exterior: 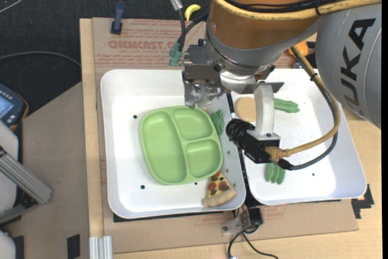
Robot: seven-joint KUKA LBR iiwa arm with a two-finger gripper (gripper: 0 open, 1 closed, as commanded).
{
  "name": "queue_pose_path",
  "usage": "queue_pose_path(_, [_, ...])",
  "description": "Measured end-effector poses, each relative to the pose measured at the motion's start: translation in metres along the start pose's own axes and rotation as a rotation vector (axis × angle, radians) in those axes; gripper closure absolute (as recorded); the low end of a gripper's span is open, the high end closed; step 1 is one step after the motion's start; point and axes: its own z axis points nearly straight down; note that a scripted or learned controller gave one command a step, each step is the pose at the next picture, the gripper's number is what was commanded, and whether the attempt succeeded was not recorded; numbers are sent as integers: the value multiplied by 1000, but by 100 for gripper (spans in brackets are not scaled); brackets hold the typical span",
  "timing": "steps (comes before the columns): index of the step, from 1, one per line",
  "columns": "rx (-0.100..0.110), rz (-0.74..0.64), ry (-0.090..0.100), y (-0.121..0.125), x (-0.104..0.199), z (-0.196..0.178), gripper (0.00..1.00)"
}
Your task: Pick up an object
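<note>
Camera view: one slanted look down on the table (91, 130) and its two white bins.
Landmark: the green divided plate (180, 144) — three compartments, lying flat in the left bin (118, 130); every place below is given relative to it.
Left bin: holds the plate, which sits toward the bin's right half.
Pizza slice (218, 189): a toy wedge just beyond the plate's near-right corner, at the bin's front edge, close to the plate but whether touching it I cannot tell.
Green leafy piece (217, 121): beside the plate's far-right rim, next to the wall between the bins.
Right bin (339, 161): directly right of the plate's bin, sharing the middle wall.
Tan round thing (245, 108): right of the plate, across the wall, partly hidden under the arm's hardware.
Green toy near the far side (286, 106): farther right of the plate, beyond the tan thing.
Green toy near the front (274, 172): right of the plate's near corner, in the right bin, well apart from the pizza slice.
Arm (273, 3): grey with an orange band, looming above the plate's far-right side.
Pincer (199, 97): low over the plate's far edge — whether it is released or clenched I cannot tell; nothing is seen in it.
</note>
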Motion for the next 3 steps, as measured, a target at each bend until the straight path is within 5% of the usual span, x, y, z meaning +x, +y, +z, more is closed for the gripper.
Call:
queue_pose_path(1, [-22, -2, 8, 10, -11, -132, 100])
queue_pose_path(3, [-13, -5, 4, 10, -8, -145, 100])
